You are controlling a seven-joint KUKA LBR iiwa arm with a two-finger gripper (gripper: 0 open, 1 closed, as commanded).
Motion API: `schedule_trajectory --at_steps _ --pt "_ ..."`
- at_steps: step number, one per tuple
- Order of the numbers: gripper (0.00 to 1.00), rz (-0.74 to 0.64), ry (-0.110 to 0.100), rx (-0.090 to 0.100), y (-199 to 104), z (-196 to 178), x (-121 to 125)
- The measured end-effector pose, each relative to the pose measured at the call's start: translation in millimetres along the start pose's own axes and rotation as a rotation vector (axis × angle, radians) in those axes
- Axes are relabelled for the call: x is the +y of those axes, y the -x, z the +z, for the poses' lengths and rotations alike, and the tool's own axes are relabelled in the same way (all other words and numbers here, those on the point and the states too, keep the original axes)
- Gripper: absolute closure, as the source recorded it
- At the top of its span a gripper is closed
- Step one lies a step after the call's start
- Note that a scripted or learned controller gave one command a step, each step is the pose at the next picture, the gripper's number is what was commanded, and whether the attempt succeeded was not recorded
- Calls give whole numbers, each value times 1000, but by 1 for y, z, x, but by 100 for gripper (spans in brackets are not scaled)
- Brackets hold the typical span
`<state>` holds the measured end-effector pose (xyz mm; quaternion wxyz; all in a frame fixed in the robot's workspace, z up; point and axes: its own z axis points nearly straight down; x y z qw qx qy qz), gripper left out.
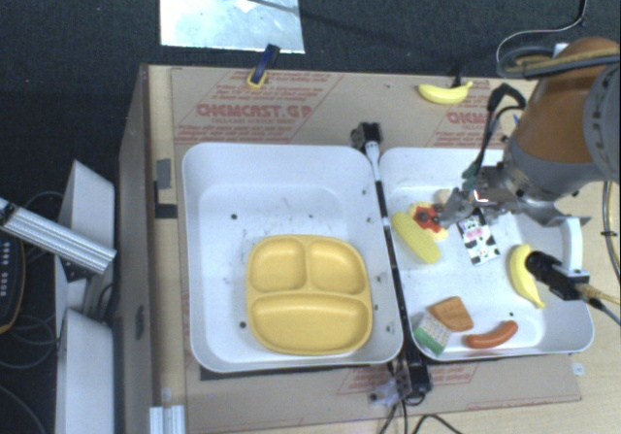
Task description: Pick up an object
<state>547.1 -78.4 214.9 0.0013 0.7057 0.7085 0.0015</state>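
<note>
My gripper [456,212] hangs low over the left-centre of the right bin [563,330], reaching in from the right. Just left of its tip lies a small red toy [426,218], touching or nearly touching it. A yellow oblong toy [415,238] lies against the red one by the bin's left wall. A black-and-white patterned tag [477,242] sits under the wrist. Toward the front are a yellow banana [525,277], a red sausage [490,334], an orange bread piece [449,313] and a green-and-white piece [430,335].
The left bin [209,228] holds a yellow divided plate [309,292]. Another banana [443,91] lies on the board behind the right bin. A black divider rail [385,228] runs between the bins. The arm's body [558,131] covers the right bin's back right.
</note>
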Motion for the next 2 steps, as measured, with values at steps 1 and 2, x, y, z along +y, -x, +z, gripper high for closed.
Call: schedule_trajectory --at_steps 1,2 --pt "100 -1 -2 0 -40 -33 -29" --pt "100 -2 -2 1 -100 -42 -8"
